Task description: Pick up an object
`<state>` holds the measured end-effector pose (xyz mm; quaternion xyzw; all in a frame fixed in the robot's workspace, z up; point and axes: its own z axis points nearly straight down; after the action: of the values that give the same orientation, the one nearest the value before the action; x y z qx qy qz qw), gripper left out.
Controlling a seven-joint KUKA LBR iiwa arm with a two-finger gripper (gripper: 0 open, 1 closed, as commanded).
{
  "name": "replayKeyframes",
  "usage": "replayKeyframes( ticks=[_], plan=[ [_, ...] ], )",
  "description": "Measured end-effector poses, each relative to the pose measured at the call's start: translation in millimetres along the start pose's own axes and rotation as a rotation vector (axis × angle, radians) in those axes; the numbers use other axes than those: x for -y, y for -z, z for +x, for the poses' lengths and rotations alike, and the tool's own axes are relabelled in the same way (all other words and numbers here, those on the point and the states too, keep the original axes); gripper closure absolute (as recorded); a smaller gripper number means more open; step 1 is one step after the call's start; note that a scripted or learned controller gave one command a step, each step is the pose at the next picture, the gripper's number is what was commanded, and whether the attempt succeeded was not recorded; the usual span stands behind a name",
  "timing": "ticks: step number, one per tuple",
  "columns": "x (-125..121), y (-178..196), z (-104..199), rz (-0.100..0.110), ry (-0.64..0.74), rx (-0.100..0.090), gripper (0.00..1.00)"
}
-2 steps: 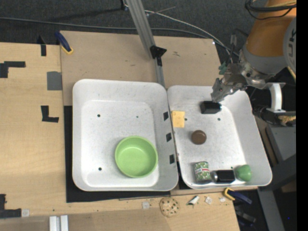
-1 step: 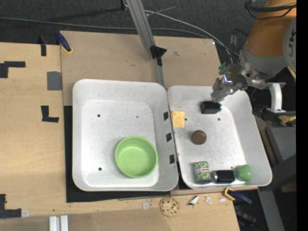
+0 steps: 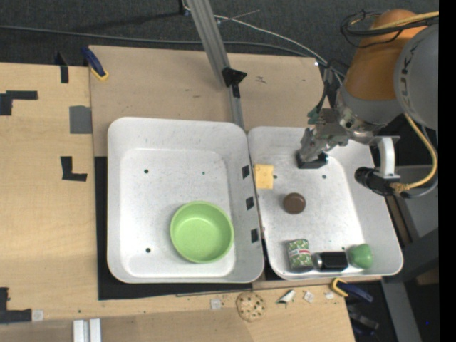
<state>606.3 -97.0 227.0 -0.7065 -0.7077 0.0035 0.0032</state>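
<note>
- Camera view: the gripper sits low over the far part of the right bin, near that bin's far edge and midway between its side walls. Whether it is open or closed cannot be told at this angle, and nothing is visibly held.
- The task names no particular object. The candidates lie in the right bin: a yellow block against the left wall, a brown ball near the bin's centre, and a row along the near edge made up of a green-and-white can, a black object and a green ball, the three nearly touching.
- The left bin carries a green bowl toward its near edge.
- Handling judgement, brown ball: it looks small, light and rigid. A round body tends to roll or squirt sideways, so take it across its widest part with the fingers centred.
- Handling judgement, yellow block: it appears light and flat-sided, which favours a firm pinch, but the wall beside it leaves little room for one finger.
- Handling judgement, near-edge row: the close spacing risks nudging a neighbour. The can, lying on its side, can roll.
- Handling judgement, green bowl: it appears to be thin plastic and light. Take hold at the rim.
- Markings: the can bears a printed label, too small to read. No other writing on the objects is legible.
</note>
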Motion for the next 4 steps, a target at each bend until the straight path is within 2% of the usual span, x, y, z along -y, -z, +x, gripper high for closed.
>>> replayKeyframes(
  ticks=[1, 2, 3, 4],
  plan=[
    [1, -47, 6, -0.001, -0.001, -0.001, 0.0],
    [6, -97, -2, 0.0, -0.002, 0.0, 0.0],
    [6, -84, 0, -0.001, -0.001, -0.002, 1.0],
    [-1, -40, -2, -0.009, 0.0, -0.001, 1.0]
  ],
)
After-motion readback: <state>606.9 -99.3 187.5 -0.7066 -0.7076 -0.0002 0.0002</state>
